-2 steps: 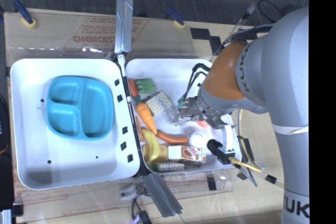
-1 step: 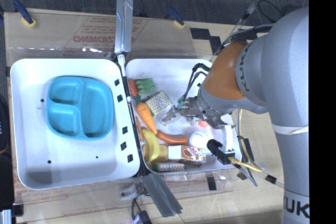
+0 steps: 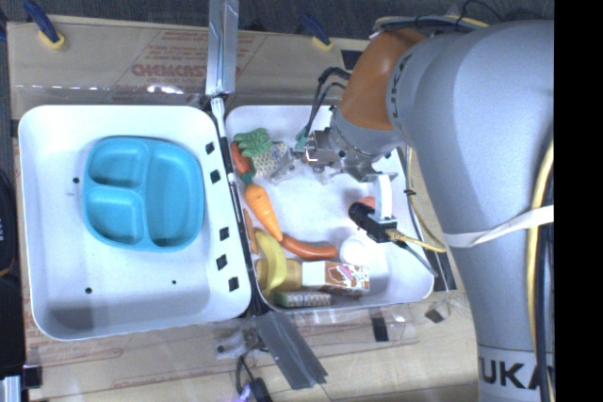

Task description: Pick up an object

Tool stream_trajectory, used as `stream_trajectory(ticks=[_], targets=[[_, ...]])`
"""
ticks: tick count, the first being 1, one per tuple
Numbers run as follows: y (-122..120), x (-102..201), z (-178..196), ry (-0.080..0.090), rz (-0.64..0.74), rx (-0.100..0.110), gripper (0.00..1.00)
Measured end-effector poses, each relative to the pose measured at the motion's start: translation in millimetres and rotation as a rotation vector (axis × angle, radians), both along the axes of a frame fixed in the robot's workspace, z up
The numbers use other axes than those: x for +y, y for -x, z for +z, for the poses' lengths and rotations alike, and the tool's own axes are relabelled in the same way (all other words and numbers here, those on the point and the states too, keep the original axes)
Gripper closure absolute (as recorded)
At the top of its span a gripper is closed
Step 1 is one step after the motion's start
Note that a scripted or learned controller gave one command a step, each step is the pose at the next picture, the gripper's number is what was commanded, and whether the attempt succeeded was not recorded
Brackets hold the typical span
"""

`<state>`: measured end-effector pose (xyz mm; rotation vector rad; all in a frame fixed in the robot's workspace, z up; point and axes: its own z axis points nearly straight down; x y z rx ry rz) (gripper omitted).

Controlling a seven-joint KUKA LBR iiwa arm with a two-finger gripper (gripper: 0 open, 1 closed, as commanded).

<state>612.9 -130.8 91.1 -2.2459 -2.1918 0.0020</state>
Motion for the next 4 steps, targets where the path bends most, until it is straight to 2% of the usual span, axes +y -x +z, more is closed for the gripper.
stream_trajectory(ticks=[1, 2, 3, 4], targets=[[-44, 34, 1, 0.001, -0.026, -0.001, 0.0], [-44, 36, 11, 0.002, -0.018, 0.002, 1.0], [-37, 44, 167, 0.002, 0.232, -0.006, 1.0], [33, 9, 144, 0.0, 0.684, -0.001, 1.0]])
